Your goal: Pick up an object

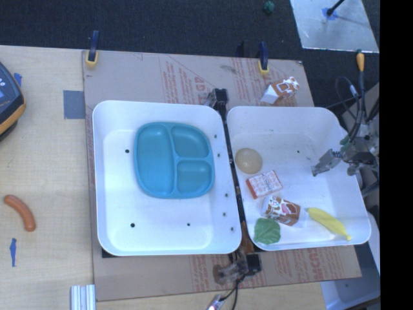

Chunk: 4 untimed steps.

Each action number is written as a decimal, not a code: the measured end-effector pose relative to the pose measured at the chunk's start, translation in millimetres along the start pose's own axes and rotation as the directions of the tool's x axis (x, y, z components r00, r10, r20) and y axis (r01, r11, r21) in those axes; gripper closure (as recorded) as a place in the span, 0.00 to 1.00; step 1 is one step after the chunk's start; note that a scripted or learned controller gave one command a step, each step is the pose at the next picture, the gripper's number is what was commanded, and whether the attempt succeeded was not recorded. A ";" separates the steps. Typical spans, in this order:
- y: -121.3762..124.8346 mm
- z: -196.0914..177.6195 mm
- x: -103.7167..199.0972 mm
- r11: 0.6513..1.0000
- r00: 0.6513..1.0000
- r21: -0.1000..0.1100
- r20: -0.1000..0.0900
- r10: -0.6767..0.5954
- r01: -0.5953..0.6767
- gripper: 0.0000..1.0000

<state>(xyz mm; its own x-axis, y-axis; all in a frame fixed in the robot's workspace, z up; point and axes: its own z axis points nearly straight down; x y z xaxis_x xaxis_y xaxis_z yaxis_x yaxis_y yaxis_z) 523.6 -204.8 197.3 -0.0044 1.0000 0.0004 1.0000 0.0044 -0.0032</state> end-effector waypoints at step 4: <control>78.8 105.0 98.7 1.000 1.000 -0.002 0.000 0.001 -0.001 0.00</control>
<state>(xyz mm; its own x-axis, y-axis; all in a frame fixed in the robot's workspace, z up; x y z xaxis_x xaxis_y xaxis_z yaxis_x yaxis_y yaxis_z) 601.6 -105.8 92.1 -0.0032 1.0000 0.0007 1.0000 0.0032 -0.0017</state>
